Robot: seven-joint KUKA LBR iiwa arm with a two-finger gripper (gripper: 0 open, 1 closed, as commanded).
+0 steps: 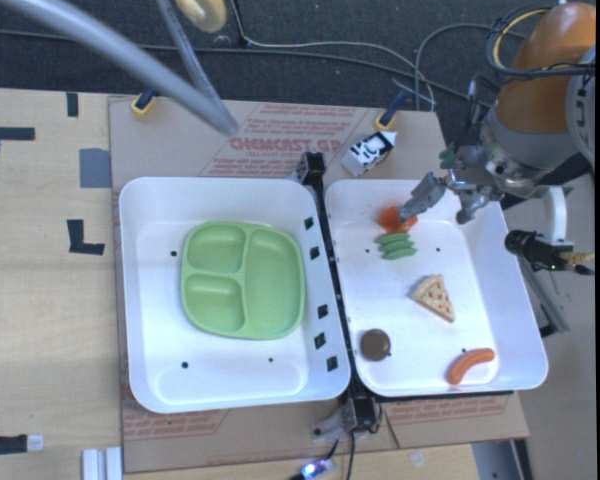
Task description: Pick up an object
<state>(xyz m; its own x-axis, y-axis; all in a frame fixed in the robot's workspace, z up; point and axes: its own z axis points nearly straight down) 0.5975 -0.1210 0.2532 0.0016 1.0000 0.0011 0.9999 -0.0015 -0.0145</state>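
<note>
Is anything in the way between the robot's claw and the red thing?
Nothing visible is. The gripper is right at the red thing in the right bin, its tip over it. The green beans lie just beside it, on the near side, not between them.

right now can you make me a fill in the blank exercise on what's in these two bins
1. The green divided plate lies in the ____ bin of the camera view.
2. The pizza slice lies in the ____ bin.
3. The gripper hangs over a small ____ object just above the green pea pod.
4. The sausage lies to the ____ of the brown round piece.

Missing words: left; right; red; right
</note>
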